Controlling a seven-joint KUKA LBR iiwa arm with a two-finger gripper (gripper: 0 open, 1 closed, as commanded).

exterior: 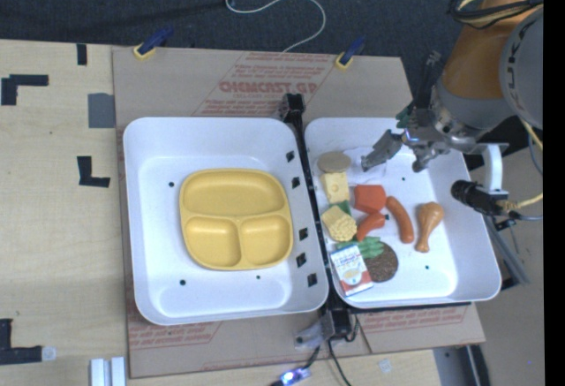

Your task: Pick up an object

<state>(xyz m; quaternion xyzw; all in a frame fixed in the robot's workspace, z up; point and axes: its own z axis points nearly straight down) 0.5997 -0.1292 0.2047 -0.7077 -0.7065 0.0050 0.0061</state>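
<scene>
Now my gripper (399,153) is open, holding nothing. Just below my jaws sits the red block (370,197). It looks light and hard, so I should pinch its flat sides.

Yellow divided plate (237,217) sat in white left bin (150,155); right bin (459,274) was white too. Red block (370,197), orange sausage (400,219), tan drumstick (427,223), brown patty (383,263).

A light wooden bench (53,225) carried a brown cardboard sheet (256,84), held by yellow-and-blue clamps (152,41). Two white bins lay on it, left bin (150,155) touching right bin (468,269).
</scene>
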